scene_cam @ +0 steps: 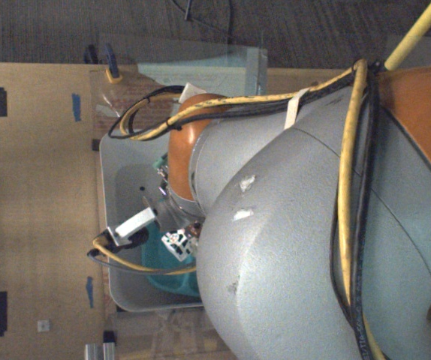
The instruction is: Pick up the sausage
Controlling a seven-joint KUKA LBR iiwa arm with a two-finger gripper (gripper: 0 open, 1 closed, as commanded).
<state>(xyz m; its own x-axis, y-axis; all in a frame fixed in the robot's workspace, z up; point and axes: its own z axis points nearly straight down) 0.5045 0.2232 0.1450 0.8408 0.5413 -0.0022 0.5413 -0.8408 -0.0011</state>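
The grey arm (305, 223) is reaching from the right across a white bin (118, 171) on the tabletop (35, 201), covering a teal object (159, 265); the state of the jaws and the sausage's whereabouts cannot be told.

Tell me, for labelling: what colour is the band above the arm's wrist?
Orange band, seen in the camera view.

No text, label, brand or number can be read anywhere on the arm, bin or tabletop.
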